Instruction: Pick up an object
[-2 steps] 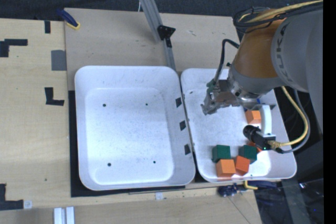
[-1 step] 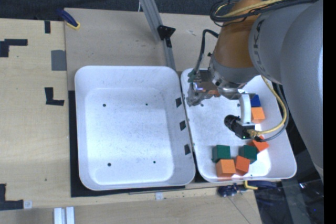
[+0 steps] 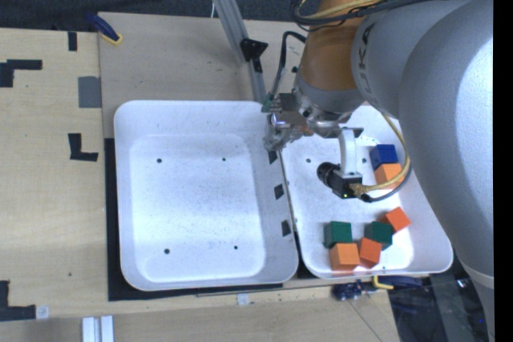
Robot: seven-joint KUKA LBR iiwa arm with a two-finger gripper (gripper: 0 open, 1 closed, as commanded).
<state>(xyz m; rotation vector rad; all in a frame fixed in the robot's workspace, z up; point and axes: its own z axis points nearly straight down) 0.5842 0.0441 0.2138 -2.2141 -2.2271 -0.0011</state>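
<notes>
The gripper (image 3: 278, 130) is hanging over the wall (image 3: 280, 188) between the bins; wide or narrow, I cannot tell. In the right bin (image 3: 311, 204) a blue cube (image 3: 384, 154) is touching an orange cube (image 3: 387, 172), with green cubes (image 3: 338, 233) and further orange ones clustering lower down.

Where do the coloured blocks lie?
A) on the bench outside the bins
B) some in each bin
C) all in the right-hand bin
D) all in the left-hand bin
C: the blue block, green blocks and orange blocks all sit within the walls of the right-hand bin.
</notes>
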